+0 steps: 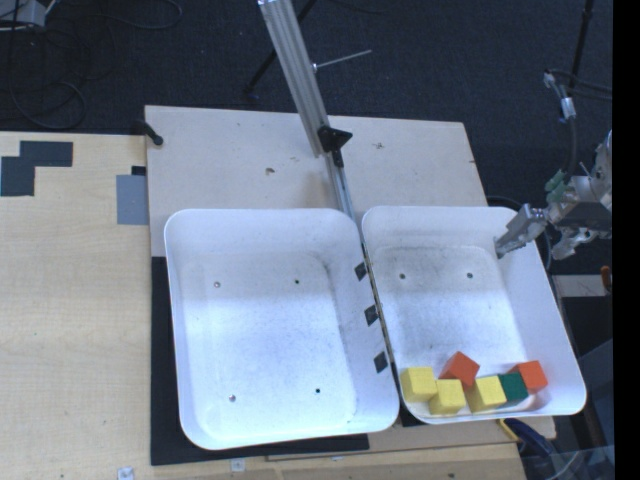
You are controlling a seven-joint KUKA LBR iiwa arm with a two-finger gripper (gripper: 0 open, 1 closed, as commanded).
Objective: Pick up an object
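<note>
Yellow, orange and green blocks (470,382) clustered along right bin's (470,228) near edge.

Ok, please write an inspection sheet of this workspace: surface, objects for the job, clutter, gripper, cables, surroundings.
Surface: two white bins side by side on a light board, left bin and right bin, both speckled with dark marks.
Job's things: three yellow blocks, two orange-red blocks and a green block, clustered in the right bin's near corner.
Clutter: nothing seen.
Gripper: gripper at the right bin's far right rim, away from the blocks.
Cables: dark cables on the floor, top left.
Surroundings: metal rail slanting up behind the bins; wooden bench at left.
</note>
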